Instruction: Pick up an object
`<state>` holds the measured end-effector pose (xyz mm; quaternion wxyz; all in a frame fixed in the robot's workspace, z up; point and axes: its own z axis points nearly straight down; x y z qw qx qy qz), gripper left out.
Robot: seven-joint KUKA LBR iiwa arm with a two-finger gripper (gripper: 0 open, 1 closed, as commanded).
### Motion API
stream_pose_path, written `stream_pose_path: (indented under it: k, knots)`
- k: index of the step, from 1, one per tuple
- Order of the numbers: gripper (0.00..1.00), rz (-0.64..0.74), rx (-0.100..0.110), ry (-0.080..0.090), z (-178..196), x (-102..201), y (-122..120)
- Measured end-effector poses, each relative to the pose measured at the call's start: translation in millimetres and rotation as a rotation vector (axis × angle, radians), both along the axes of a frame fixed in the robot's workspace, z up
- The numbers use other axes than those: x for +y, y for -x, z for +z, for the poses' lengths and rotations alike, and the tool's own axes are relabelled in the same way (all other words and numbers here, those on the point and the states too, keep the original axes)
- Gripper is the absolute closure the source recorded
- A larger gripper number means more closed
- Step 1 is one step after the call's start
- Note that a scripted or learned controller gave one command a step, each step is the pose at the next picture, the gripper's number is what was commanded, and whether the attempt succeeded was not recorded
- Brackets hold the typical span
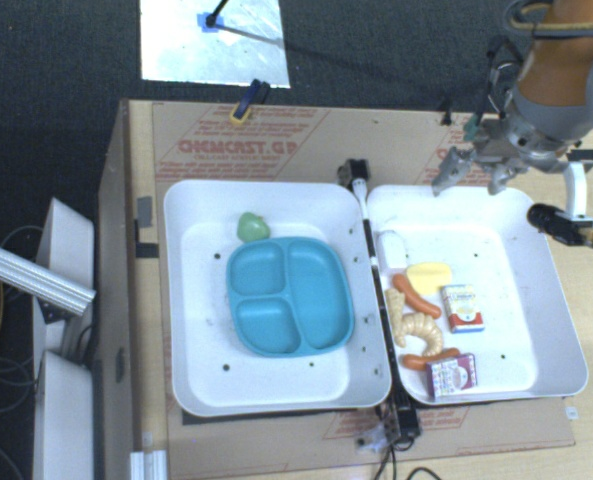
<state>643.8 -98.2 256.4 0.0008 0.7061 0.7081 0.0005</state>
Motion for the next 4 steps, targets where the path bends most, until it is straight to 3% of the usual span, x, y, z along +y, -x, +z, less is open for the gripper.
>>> stream_pose_path:
  k: [1, 2, 3, 4]
  knots:
    - [0.0, -0.002, -0.004, 0.0, -145, 1, 41]
    - [0.0, -0.004, -0.023, 0.004, -157, 9, 56]
    - [0.0, -0.003, -0.017, 0.001, -165, 6, 75]
    - [1.0, -0.002, -0.014, 0.001, -157, 6, 75]
